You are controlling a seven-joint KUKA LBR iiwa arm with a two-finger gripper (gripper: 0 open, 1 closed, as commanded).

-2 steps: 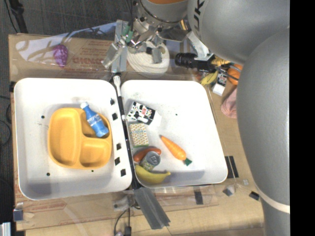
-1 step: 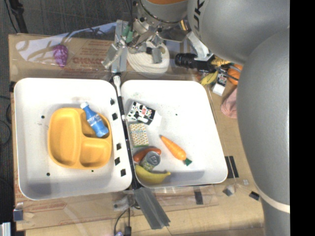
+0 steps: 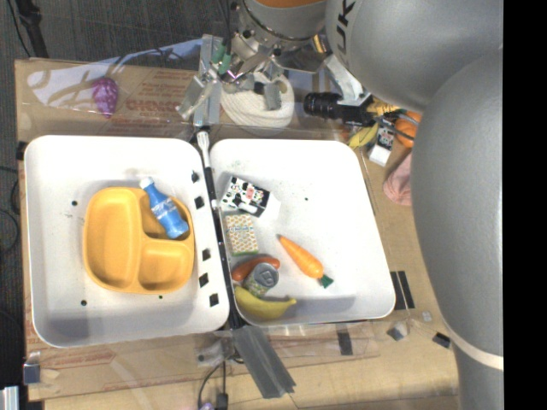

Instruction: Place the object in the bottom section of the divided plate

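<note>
A yellow divided plate [image 3: 107,246] sits in the left bin [image 3: 51,314]. A small blue bottle [image 3: 167,213] with a white cap lies tilted in the plate's upper right section, with its cap end pointing toward the back rim. My gripper [image 3: 235,99] hangs high behind the back edge of the two bins, near where they meet. It is well away from the bottle and the plate. Its fingers stand open with nothing between them.
The right bin [image 3: 342,195] holds a black-and-white box [image 3: 245,196], a snack packet [image 3: 242,233], a carrot [image 3: 302,258], a can [image 3: 263,278] and a banana [image 3: 261,303]. A white coil [image 3: 256,109] lies under the gripper. The arm's bulk covers the right side.
</note>
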